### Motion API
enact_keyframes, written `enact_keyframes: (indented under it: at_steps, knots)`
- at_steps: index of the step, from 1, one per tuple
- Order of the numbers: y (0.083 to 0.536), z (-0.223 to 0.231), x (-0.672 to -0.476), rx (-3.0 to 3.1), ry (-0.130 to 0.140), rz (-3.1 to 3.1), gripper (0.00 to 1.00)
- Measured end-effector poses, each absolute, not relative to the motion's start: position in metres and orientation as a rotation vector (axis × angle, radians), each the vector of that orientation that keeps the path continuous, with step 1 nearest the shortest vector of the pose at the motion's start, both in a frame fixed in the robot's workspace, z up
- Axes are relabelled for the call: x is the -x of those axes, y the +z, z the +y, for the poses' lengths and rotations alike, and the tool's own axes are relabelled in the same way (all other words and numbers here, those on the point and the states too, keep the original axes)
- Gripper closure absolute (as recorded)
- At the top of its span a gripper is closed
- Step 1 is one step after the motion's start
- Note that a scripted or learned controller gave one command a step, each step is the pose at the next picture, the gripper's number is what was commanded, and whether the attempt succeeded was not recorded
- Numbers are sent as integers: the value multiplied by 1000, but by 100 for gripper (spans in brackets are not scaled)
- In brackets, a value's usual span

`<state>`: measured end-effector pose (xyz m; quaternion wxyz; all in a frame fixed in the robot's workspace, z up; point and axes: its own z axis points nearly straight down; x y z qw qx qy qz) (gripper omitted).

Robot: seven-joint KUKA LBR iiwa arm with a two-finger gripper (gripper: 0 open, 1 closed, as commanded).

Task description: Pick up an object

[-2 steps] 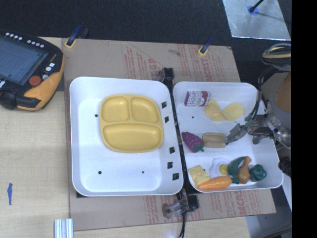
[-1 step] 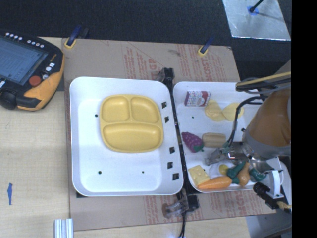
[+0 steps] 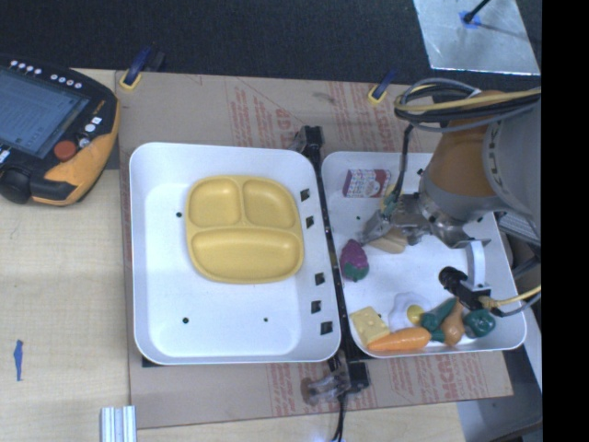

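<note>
No object is lifted yet: the gripper (image 3: pixel 385 231) is low in the right bin (image 3: pixel 512 339) over a tan piece (image 3: pixel 392 243), and its jaw state cannot be told.

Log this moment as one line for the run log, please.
arm: over right bin | gripper: low by tan piece | purple toy: loose | yellow tray: left bin | grasp: unconfirmed

The arm (image 3: pixel 479 168) runs off the right edge and covers the right bin's (image 3: pixel 419 353) far right corner. Under the claw (image 3: pixel 391 230), a pale object (image 3: pixel 394 243) is partly hidden, its kind unclear. The pendant (image 3: pixel 51 141) is cut by the left edge.
</note>
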<state>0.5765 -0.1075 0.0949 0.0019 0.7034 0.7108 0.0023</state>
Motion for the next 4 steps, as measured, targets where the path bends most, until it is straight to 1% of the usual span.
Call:
enact_keyframes:
  at_steps: [1, 2, 3, 4]
  knots:
    - [105, -111, -572, -2216, -4, 2230, 100]
    - [197, -89, -519, -2217, 4, 2227, 100]
    - [231, -122, -585, -2210, 4, 2223, 100]
    - [208, -97, -600, -2214, -4, 2232, 100]
